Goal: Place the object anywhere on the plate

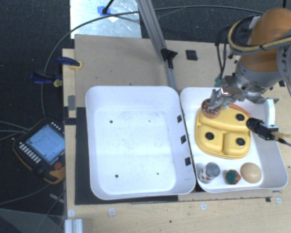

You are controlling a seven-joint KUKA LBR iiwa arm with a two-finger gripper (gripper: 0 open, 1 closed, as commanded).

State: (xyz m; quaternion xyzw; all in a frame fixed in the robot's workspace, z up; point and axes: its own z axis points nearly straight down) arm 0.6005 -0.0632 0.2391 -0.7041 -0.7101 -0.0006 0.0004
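- A tan bench point(121, 62) is filling the middle of the frame, its top bare toward the upper centre.
- Two shallow white bins are sitting on it side by side: the left bin point(136, 140) at centre, the right bin point(274, 166) at lower right, their rims touching.
- A small dark square point(191, 55) is lying on the board at upper centre-right.
- Blue and yellow clamps point(68, 62) are gripping the bench's left edge at upper left.

Teach pendant point(42, 147) left of bench; blue clamp point(44, 77) at edge.
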